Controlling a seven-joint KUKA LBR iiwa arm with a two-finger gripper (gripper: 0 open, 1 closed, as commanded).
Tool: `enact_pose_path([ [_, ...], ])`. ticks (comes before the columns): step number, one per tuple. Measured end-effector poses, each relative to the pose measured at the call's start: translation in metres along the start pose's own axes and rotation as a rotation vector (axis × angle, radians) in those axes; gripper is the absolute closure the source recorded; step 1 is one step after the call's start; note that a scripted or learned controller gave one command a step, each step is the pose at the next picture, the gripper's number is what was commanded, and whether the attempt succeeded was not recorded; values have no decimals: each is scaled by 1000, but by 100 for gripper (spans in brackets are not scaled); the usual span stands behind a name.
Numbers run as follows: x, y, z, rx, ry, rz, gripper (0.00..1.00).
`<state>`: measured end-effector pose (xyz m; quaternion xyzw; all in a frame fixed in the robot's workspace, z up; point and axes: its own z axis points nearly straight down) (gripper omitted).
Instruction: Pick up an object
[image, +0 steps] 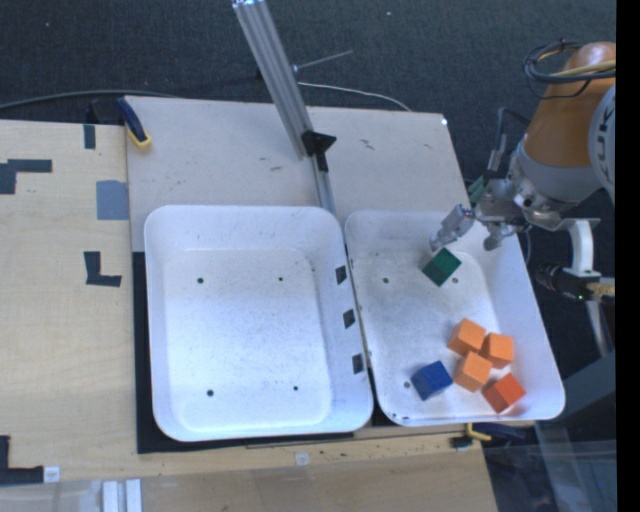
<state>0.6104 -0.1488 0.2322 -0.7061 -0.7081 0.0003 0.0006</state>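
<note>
Camera view, read from nine o'clock across to three, began with the pale bench top carrying a few dark tape marks, then the left bin, a shallow white tray speckled with fine dark dots. A metal rail slanted down from twelve o'clock and ended just above the seam where the two trays met. The right bin sat touching the left one along that seam. Inside it, toward five o'clock, lay a blue block, and just beside it toward three o'clock a tight cluster of orange blocks, with a redder block at the cluster's lower edge near the tray's rim. Well apart from these, toward the tray's one o'clock corner, a green block sat tilted on the tray floor. The gripper hung over that same corner, just above and beside the green block, its two fingers spread apart with nothing between them; the green block lay below the nearer fingertip rather than in the gap. Behind it, at three o'clock, rose the arm with its orange band.
</note>
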Motion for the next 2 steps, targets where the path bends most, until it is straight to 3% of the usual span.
enact_pose_path([
  [1,0,48,117,-19,-7,0,0],
  [2,-23,31,124,-29,-12,-4,0],
])
